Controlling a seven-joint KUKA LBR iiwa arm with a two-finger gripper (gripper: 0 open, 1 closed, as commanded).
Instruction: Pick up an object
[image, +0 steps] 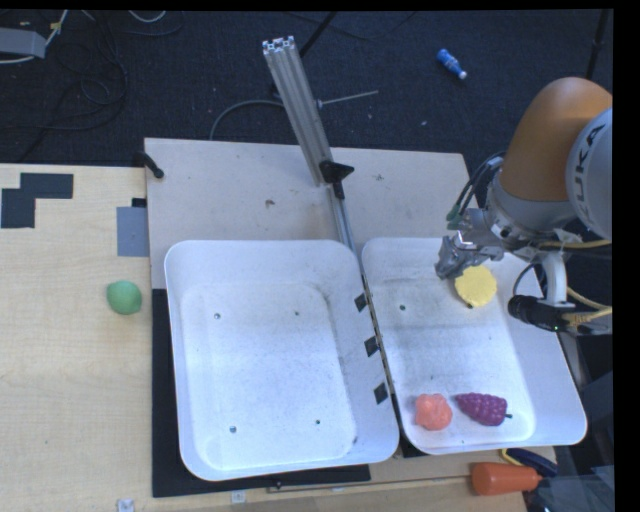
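gripper (458, 258) low in right bin (545, 400), far end, touching yellow object (477, 287) | finger state: cannot tell | orange object (433, 412), purple grape bunch (482, 407) near front rim

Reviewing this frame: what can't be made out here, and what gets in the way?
- Tool: its tips are dark and small against the right bin, so open or shut is unclear.
- Yellow object: contact with the tool can't be judged; the tool overlaps its upper left edge.
- Orange object below the bin: its right end is covered by clutter.
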